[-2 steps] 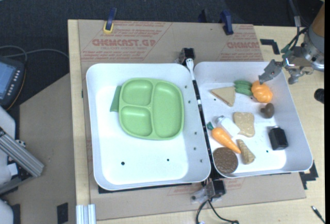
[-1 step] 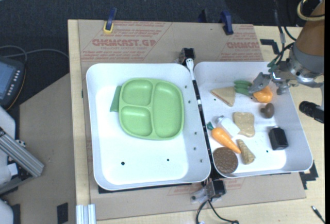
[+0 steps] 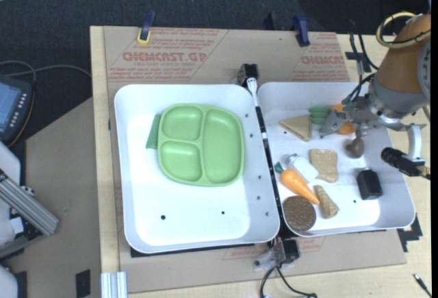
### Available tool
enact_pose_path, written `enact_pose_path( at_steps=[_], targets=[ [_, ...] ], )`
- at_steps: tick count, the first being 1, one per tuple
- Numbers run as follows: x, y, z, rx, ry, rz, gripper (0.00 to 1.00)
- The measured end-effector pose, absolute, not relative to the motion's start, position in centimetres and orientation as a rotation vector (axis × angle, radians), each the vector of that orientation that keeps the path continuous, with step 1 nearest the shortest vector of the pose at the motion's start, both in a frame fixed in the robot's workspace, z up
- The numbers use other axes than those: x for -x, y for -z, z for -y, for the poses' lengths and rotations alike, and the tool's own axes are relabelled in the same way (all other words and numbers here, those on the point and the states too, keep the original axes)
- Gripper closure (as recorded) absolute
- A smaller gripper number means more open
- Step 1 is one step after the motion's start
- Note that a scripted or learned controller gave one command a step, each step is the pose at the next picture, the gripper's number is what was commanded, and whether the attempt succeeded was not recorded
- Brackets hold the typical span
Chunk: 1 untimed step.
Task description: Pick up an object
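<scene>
My gripper [image 3: 347,123] reaches in from the right and hangs low over the back of the right bin [image 3: 397,211]. It is right by a small orange piece [image 3: 347,129] and a green piece [image 3: 319,114]. A grey-brown lump [image 3: 354,146] lies just below it. To the left lies a tan bread wedge [image 3: 295,127]. A toast slice [image 3: 324,164], a carrot [image 3: 299,183], a tan stick [image 3: 328,201] and a round brown patty [image 3: 299,213] lie toward the front. A black block [image 3: 369,184] lies at the right.
The left bin [image 3: 137,207] holds a green divided plate [image 3: 201,144]. A small white piece [image 3: 301,166] lies by the carrot. The bins' shared wall [image 3: 265,153] runs down the middle. Clamps [image 3: 145,29] hold the board at the back.
</scene>
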<state>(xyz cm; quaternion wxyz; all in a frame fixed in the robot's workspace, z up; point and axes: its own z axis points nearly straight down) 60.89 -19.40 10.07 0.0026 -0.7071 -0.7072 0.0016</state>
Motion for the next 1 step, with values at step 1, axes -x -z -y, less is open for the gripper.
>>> enact_pose_path(
  at_steps=[1],
  targets=[
    [-60.88, -8.38, 19.33, 2.219, -0.003, 2.22, 0.0]
  ],
)
